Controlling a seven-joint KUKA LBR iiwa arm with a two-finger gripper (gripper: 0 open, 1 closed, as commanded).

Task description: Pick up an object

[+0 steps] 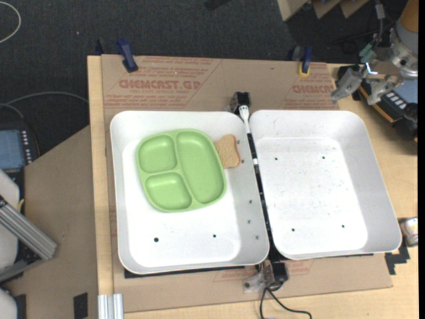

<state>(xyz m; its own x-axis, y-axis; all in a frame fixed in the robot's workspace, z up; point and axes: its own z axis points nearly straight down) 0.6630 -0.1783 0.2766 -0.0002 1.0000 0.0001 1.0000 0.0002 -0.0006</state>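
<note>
A green divided plate [180, 170] lies in the upper half of the left bin [186, 244]. A small tan, bread-like piece [228, 151] rests against the plate's upper right rim, close to the wall between the bins. My gripper [362, 84] hovers beyond the far right corner of the right bin [312, 185], above the bench and well away from both objects. Its fingers [345, 82] are spread open and hold nothing.
The two bins sit side by side on a brown cardboard sheet [166, 82], which is clamped at its far edge by blue clips [126, 53]. Cables and a black connector [242, 101] lie at the seam between the bins.
</note>
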